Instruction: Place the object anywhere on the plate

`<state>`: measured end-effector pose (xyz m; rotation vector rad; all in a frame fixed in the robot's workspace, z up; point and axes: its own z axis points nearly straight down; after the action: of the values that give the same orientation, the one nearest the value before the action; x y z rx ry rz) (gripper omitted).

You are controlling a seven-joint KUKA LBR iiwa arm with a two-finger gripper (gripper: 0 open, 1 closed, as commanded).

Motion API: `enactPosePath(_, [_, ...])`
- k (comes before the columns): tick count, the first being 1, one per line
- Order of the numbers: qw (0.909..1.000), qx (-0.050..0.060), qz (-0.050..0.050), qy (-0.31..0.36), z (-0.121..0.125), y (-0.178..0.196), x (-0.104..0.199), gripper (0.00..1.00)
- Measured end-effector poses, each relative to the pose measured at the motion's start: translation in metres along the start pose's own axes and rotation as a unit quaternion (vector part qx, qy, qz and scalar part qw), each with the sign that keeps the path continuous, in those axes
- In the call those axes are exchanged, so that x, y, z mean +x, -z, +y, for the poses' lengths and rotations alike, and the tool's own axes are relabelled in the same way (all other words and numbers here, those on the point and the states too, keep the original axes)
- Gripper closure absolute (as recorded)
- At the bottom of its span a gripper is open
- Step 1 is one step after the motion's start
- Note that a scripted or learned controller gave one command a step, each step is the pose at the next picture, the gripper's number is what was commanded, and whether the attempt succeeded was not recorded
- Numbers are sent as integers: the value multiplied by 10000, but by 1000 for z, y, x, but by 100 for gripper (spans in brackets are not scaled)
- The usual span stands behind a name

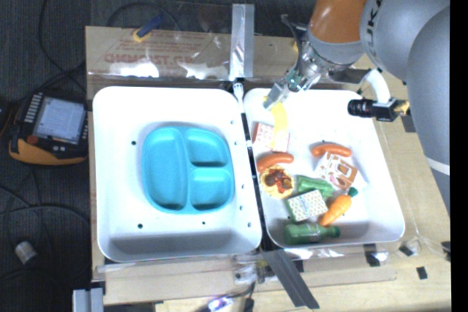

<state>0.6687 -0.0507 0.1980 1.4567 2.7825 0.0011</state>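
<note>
Dark grey carpet lay all around the bench, and a small screen device (51,124) with an orange edge sat on the floor off to the left. On the bench stood two white bins side by side. The left bin (117,230) held a blue plate (189,166) with three sections, and nothing was on the plate.

The right bin (380,179) was full of toy food. Near its top left lay a yellow piece (279,118), and the gripper (280,93) hung just above it, at the top edge of that bin. The yellow piece seemed to sit right under the fingertips, maybe touching them, but I could not tell if it was pinched between them. The fingers looked close together, but I could not tell for sure if they were spread or pressed.

Below the yellow piece lay a small red and white packet (263,134), then a sausage (275,158) and a pizza slice (276,179). A second sausage (330,150) lay further right, with a red and white carton (337,172) just under it. A green and white box (306,205) sat in the middle, a carrot (336,209) leaned beside it, and a green cucumber (311,232) lay near the bottom edge.

The big grey arm (417,33) came in from the right, with its orange band (344,4) above the wrist. A clear plastic sheet (175,47) lay behind the bins.
</note>
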Motion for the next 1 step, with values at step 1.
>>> enactPosePath(1, [9996, 7, 4, 284, 8, -14, 70, 100])
